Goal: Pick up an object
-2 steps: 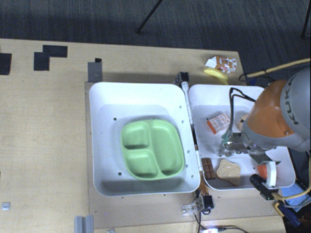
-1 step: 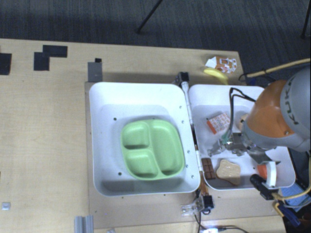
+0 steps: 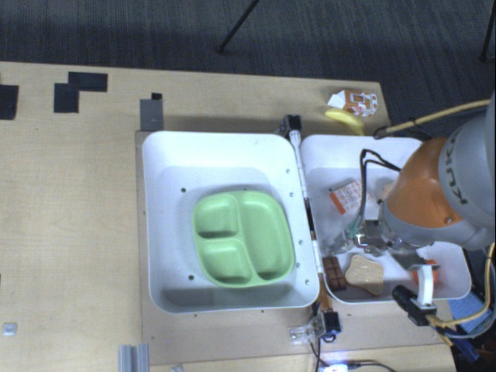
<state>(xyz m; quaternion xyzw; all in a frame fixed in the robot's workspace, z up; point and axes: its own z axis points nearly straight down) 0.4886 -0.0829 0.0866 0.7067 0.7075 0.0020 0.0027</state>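
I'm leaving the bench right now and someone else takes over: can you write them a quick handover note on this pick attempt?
Arm: reaching into the right bin; its end effector is low among the items, grip state not readable.
Right bin: tan bread-like piece, brown chocolate-like bar, small orange-and-white packet, white and orange item.
Left bin: green divided plate.
Done: arm is down in the right bin.
Left: confirm a grasp, then lift.

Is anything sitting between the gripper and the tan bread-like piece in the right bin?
Nothing visible does. The gripper hangs just above the tan bread-like piece in the right white bin. A brown chocolate-like bar lies beside the piece, on its left in view, not over it.
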